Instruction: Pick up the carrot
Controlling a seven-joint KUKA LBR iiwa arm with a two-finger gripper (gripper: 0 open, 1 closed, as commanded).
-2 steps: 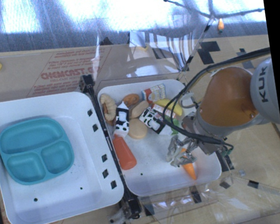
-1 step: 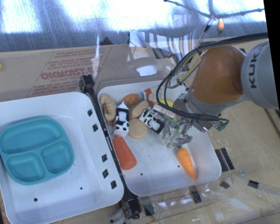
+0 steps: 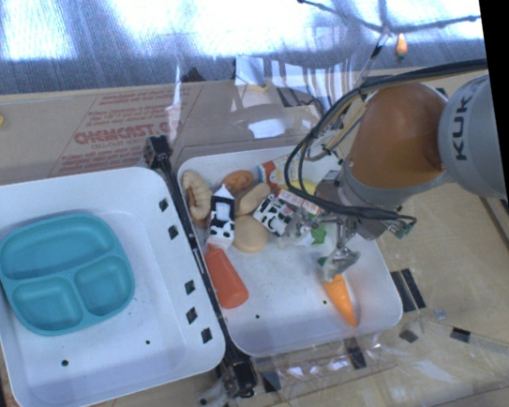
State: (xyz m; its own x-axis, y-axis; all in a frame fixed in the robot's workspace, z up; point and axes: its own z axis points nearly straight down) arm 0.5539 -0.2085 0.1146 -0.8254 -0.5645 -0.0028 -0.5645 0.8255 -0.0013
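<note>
The carrot (image 3: 342, 299) is orange with a pale green top and lies in the near right part of the right bin (image 3: 282, 322), pointing toward the front rim. My gripper (image 3: 337, 255) hangs just above the carrot's top end, under the orange-banded wrist. Its metal fingers are close to the carrot's top, but the carrot still rests on the bin floor.
The right bin also holds an orange-red cylinder (image 3: 226, 276) by its left wall, a black-and-white cow toy (image 3: 223, 221), bread-like pieces (image 3: 251, 234) and a patterned box (image 3: 275, 214). A teal divided plate (image 3: 64, 272) sits in the left bin (image 3: 108, 362). Cables loop over the wrist.
</note>
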